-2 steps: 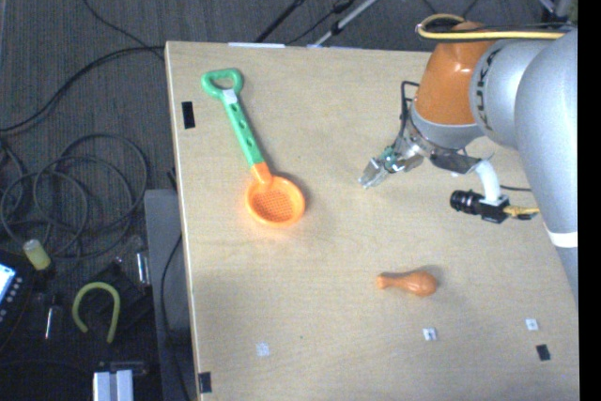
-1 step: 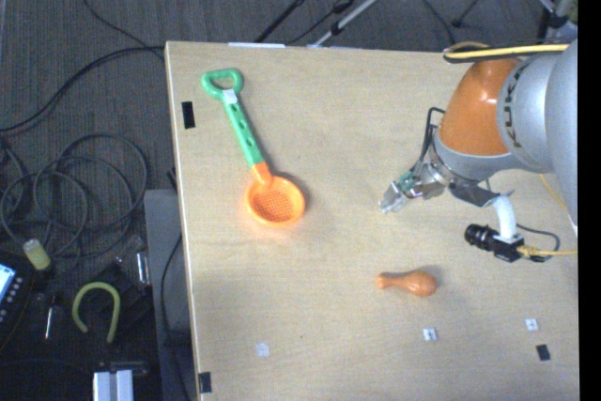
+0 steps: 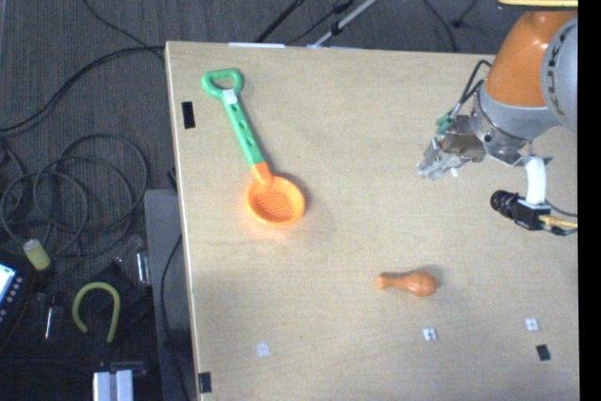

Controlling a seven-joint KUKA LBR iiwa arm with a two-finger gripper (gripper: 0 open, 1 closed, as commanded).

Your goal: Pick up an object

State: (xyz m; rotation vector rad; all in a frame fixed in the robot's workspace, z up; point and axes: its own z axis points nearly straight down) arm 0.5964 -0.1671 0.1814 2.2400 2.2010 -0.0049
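While the pincer (image 3: pixel 439 162) is hovering over the right part of the counter (image 3: pixel 376 108), whether it is open or closed I cannot tell. A toy sieve spoon (image 3: pixel 256 166), green-handled with an orange bowl, is lying well to its left. A small orange gourd-shaped piece (image 3: pixel 409 283) is resting nearer the front, below the pincer.
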